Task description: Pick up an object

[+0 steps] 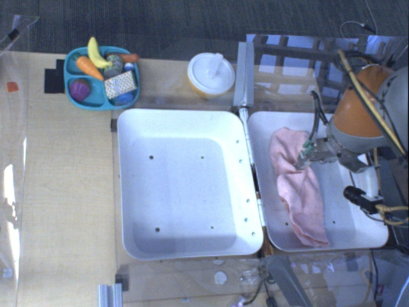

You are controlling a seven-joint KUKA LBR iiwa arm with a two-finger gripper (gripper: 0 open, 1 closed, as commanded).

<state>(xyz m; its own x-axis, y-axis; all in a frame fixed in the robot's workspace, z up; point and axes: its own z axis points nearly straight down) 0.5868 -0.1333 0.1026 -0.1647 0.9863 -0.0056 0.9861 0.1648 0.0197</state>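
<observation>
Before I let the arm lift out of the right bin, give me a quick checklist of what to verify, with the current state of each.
1. Target present: pink cloth lies crumpled in the right bin. Ok.
2. Gripper on target: it sits at the cloth's upper right edge. Ok.
3. Cloth actually caught between the fingers: too small and blurred to see. Cannot tell.
4. Cloth free of the bin wall: its lower end lies close to the near rim, contact unclear. Cannot tell.
5. Lift path: no other object lies near the cloth. Ok.
6. Left bin ready as a drop spot: bare floor showing. Ok.
</observation>
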